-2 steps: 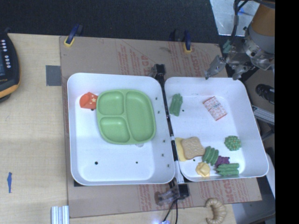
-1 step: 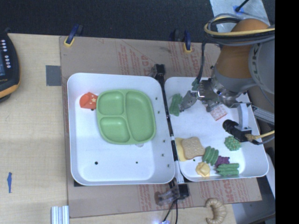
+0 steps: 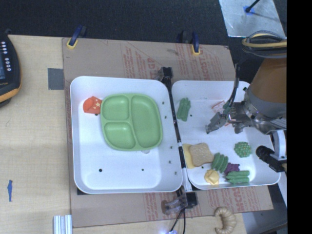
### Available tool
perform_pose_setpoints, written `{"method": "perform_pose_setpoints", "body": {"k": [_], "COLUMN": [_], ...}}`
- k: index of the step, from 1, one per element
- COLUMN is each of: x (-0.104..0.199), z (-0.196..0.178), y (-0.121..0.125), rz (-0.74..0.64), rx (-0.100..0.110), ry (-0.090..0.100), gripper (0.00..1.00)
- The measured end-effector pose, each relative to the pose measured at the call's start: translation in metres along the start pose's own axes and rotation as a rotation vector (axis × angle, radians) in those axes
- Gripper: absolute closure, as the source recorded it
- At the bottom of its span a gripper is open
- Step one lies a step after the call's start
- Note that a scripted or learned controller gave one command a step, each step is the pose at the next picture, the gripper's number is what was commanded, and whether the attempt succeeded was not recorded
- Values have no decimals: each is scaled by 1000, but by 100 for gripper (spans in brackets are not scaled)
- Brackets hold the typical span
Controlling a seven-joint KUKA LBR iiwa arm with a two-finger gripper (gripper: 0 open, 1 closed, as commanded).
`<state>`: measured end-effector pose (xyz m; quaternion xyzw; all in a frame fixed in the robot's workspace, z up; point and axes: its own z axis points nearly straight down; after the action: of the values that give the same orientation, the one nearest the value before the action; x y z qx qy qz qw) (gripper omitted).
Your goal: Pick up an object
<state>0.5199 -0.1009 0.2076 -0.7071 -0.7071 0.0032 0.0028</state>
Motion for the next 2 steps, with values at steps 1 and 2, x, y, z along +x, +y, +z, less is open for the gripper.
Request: {"method": "perform_pose_setpoints", "body": {"k": [1,2], "x": [-32,-106], "z": [120,98], "y": [-41,-44], "rz": [1,2], "rx": [-4,-8], "ry": [2,-3], "gripper": [0,0]}}
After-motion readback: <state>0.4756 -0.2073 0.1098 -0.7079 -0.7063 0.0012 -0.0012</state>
